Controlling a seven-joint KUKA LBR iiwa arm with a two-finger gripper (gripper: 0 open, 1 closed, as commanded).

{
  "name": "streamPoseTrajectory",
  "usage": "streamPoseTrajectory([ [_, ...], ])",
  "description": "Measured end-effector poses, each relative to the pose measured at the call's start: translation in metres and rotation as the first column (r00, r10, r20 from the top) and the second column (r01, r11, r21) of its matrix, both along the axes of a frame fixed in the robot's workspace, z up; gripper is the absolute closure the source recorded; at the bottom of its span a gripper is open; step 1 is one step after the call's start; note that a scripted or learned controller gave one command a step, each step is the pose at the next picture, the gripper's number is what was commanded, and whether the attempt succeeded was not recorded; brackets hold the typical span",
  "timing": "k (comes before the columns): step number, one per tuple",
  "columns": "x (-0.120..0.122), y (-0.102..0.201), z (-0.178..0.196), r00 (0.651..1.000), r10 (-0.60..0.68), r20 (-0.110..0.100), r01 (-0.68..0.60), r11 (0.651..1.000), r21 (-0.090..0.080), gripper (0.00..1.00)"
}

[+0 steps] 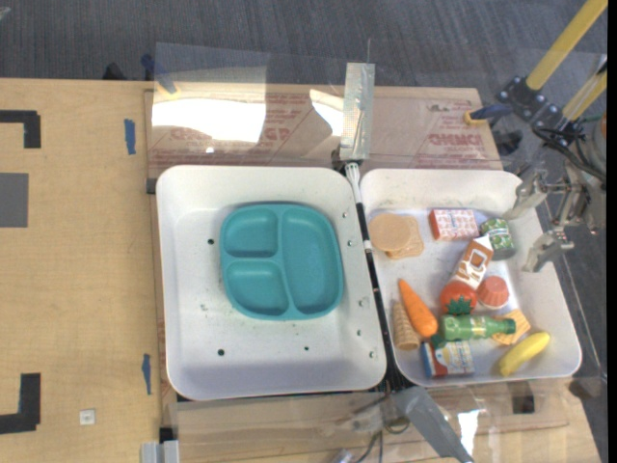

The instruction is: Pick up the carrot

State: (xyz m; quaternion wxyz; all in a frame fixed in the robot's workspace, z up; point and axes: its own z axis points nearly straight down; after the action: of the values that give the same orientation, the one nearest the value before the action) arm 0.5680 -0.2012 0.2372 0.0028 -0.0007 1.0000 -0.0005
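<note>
**Gripper low at the right, fingers apart**

Your silvery metal two-finger gripper [531, 228] sits low at the right side of the view, and it holds nothing. Its two thin metal fingers [525, 198] stand spread, one farther from you and one nearer, with a bare gap between them. Behind the fingers, toward the right edge, the wrist is a blur of pale metal and dark cables [571, 145]. You cannot make out the arm's upper links.
</note>
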Motion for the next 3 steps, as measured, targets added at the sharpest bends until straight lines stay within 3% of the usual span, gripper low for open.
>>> streamPoseTrajectory([
  [1, -0.077, 0.076, -0.128, 1.0, 0.004, 0.0, -0.004, 1.0, 0.002, 0.0],
  [2, -0.076, 0.103, -0.142, 0.999, 0.036, 0.008, -0.036, 0.999, -0.007, 0.0],
  [3, -0.071, 0.104, -0.144, 0.999, -0.037, 0.004, 0.037, 0.999, -0.004, 0.0],
])
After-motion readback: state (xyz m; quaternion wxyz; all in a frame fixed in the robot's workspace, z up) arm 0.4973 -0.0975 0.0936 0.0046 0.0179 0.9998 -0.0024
